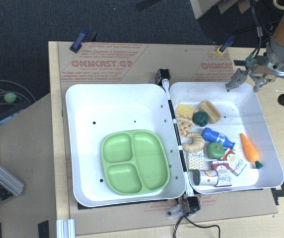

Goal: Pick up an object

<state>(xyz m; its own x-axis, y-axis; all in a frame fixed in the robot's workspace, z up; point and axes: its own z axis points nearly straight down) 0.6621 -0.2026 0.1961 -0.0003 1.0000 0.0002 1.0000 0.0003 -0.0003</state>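
Note:
The right bin (261,113) holds several small items: a yellow cheese wedge (184,110), a tan bread roll (210,111), a dark green ball (200,118), a blue bottle (217,137), an orange carrot (249,149), a beige ring-shaped pastry (192,143), a green round item (215,150) and small printed cartons (230,163). My gripper (247,82) hangs above the bin's far right corner, apart from all the items. Its two fingers are spread wide, and nothing sits between them.
The left bin (82,108) carries a green three-compartment plate (133,161). Black clips (163,76) join the bins at the middle seam. Blue clamps (79,40) sit on the cardboard board's far edge. Cables lie off the bench at left.

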